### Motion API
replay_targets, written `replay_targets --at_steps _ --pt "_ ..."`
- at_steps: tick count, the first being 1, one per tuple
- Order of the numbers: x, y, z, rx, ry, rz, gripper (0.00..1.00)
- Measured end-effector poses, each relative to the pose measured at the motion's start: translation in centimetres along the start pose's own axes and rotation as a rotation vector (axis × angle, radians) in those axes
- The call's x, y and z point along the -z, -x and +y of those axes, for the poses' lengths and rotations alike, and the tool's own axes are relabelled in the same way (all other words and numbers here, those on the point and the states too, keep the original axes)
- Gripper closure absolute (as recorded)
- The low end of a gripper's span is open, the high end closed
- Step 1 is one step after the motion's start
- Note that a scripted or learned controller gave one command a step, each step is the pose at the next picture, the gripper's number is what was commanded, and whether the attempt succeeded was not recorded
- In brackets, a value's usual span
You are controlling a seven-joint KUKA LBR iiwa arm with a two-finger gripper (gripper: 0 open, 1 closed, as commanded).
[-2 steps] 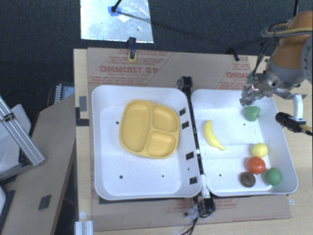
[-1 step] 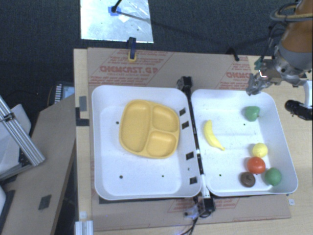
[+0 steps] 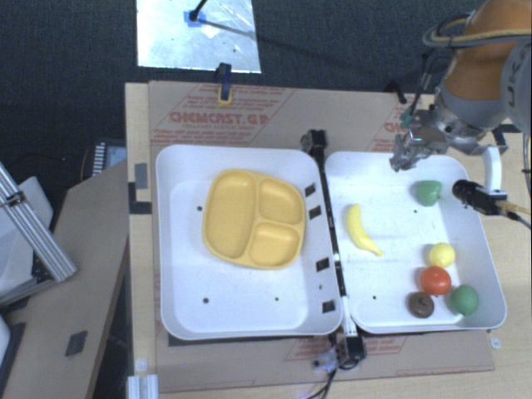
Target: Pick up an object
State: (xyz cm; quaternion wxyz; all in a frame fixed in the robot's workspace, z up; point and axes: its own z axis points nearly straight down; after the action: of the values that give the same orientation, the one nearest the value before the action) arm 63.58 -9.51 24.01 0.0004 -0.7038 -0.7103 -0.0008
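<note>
Green fruit (image 3: 428,192) sits upper right in the right bin (image 3: 391,306), just beside my hand (image 3: 405,158). Hand holds nothing; can't tell its opening. Approach step: next, shift right and descend.

Yellow divided plate (image 3: 253,219) in left bin (image 3: 179,306). Cardboard sheet (image 3: 249,110) under both bins. Foil square (image 3: 198,23) on dark floor beyond bench.
</note>
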Motion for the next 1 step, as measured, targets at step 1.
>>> replay_targets --at_steps 1 --pt "0.67 -5.56 -0.16 0.001 0.002 0.001 1.00"
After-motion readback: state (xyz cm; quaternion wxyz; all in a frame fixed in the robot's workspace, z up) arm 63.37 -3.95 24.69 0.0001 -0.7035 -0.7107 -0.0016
